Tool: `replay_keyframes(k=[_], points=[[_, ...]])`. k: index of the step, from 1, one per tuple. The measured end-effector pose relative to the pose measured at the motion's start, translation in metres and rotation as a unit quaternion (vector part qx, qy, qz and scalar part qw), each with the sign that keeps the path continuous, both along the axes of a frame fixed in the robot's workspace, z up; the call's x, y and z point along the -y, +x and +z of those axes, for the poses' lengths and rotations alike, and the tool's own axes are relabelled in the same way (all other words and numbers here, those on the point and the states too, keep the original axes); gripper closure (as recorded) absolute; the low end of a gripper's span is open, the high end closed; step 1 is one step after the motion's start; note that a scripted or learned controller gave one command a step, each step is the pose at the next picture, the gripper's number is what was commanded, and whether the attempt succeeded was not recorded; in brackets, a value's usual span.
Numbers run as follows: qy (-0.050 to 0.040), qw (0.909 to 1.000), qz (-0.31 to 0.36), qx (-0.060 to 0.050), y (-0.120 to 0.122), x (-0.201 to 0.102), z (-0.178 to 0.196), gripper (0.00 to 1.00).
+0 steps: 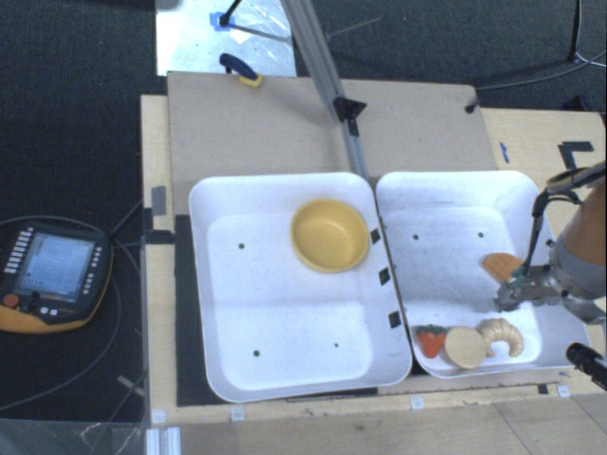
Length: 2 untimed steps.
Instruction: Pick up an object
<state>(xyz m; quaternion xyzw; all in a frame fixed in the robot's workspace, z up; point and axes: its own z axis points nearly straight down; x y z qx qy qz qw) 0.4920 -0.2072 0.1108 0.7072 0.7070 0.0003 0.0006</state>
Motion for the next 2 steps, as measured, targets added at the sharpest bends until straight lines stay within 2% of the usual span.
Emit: replay_keyframes(k=[1, 2], points=[[-0.0004, 1.0000, 0.001, 0.001, 0.005, -0.002, 0.043, 1.00], [-0.0007, 1.0000, 0.000, 0.002, 0.007, 0.002, 0.105, 1.00]])
